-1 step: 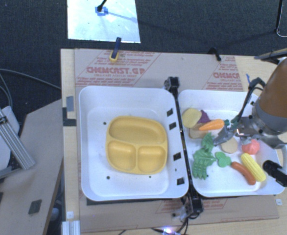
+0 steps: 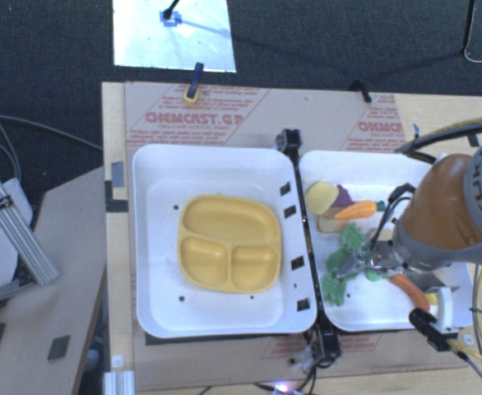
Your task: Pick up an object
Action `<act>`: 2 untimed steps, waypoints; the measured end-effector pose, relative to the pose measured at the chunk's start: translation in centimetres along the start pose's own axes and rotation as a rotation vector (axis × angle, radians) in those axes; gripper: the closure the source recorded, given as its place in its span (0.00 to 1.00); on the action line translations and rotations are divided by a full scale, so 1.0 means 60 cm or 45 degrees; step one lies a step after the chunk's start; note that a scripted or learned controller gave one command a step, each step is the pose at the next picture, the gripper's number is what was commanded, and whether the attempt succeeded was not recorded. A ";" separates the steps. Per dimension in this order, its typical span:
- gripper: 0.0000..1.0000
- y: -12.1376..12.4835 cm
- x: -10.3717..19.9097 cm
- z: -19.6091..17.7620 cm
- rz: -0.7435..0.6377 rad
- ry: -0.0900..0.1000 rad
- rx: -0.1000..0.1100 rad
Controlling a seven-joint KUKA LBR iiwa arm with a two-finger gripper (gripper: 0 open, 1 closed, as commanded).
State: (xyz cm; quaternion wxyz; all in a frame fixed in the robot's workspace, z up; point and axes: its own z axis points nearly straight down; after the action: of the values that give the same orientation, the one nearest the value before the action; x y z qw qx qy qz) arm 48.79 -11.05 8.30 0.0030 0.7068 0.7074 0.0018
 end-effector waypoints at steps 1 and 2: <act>0.00 0.001 -0.016 -0.005 -0.002 0.002 0.001; 0.00 0.115 -0.025 -0.004 -0.007 -0.001 -0.003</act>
State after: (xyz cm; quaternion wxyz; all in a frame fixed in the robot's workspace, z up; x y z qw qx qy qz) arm 55.67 -12.57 8.60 0.0039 0.7050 0.7092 0.0024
